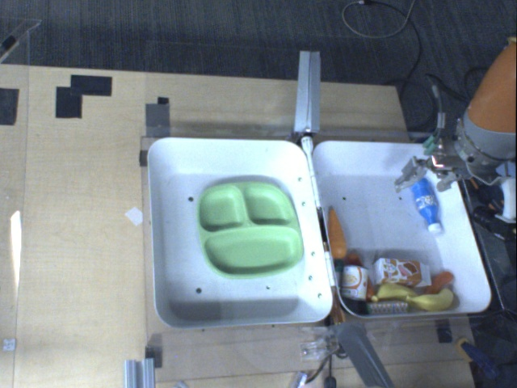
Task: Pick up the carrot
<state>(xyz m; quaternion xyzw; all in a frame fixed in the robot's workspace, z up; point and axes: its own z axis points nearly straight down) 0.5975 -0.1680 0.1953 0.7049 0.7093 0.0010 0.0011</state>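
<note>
The bench (73, 217) of pale wood carries two shallow white bins side by side. The left bin (170, 217) lies well to the left of the fingers and holds a green divided plate (249, 226) with three compartments, flat on the bin floor. The right bin (363, 184) is the one the arm (493, 111) reaches over, its orange band showing above the grey wrist at the bin's upper right corner. The gripper (422, 170) hangs over the upper right part of this bin, its fingers (408, 174) spread a little apart with nothing between them. A small plastic bottle (425, 203) with a blue label lies tilted on the bin floor just below and beside the fingertips; whether it touches them cannot be told. The carrot (336, 234) lies against the bin's left wall, well apart from the fingers, down and to their left, its length running along the wall. Along the bin's near edge, further below the fingers, sit a banana (420, 300), a small carton (401, 272) and a small can (353, 281) near the carrot's lower end.
</note>
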